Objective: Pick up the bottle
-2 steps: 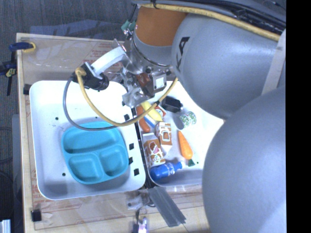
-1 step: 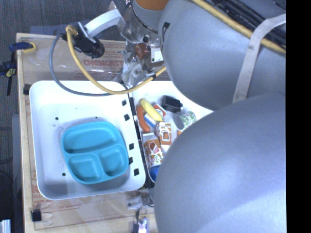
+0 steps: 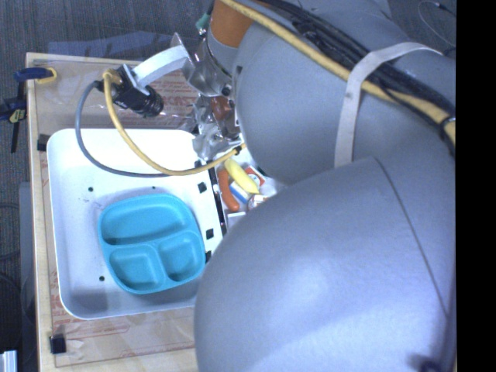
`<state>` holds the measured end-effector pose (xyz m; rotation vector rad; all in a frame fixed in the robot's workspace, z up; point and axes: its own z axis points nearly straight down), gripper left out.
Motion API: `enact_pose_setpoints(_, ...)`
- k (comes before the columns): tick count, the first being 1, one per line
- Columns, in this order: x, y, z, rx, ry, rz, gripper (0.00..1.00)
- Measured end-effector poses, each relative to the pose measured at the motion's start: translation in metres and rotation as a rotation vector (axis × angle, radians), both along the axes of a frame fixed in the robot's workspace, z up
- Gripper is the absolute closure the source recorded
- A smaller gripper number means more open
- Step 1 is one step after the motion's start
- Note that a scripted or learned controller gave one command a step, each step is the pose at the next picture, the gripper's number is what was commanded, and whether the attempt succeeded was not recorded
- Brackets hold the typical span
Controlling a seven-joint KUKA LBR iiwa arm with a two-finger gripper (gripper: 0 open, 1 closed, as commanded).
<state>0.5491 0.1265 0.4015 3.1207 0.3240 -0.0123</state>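
In the camera view, the grey arm (image 3: 333,208) fills most of the right half and hides nearly the whole right bin. A white strap (image 3: 358,84) and dark and yellow cables run across its upper casing. The orange band (image 3: 232,22) shows at the top, partly cut off by the frame edge.

Below the band, the gripper (image 3: 211,142) hangs over the divide between the two bins, at the far right corner of the left bin (image 3: 66,208). Its metal parts are small, glinting and crowded together, so I cannot tell whether it is open or closed, or whether it has hold of anything.

A white bracket (image 3: 159,64) juts left from the wrist to a black connector (image 3: 136,98). From there a yellow cable (image 3: 124,149) loops down over the left bin and back toward the gripper.

A blue divided tray (image 3: 151,242) lies in the left bin, toward its near right side. Its right edge is close to the arm's casing.

Only a sliver of the right bin shows between gripper and arm. It holds a tight cluster: a yellow piece (image 3: 242,178) and an orange piece (image 3: 230,194), just beside each other and below the gripper. They are too cut off to identify, so I cannot say for certain where the bottle is.

A blue clamp (image 3: 31,74) sits at the bench's (image 3: 116,339) far left corner.
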Motion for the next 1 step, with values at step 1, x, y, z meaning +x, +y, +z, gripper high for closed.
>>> enact_pose_setpoints(1,-0.0127,0.0788,0.0377,0.000,-0.001,0.179,1.00)
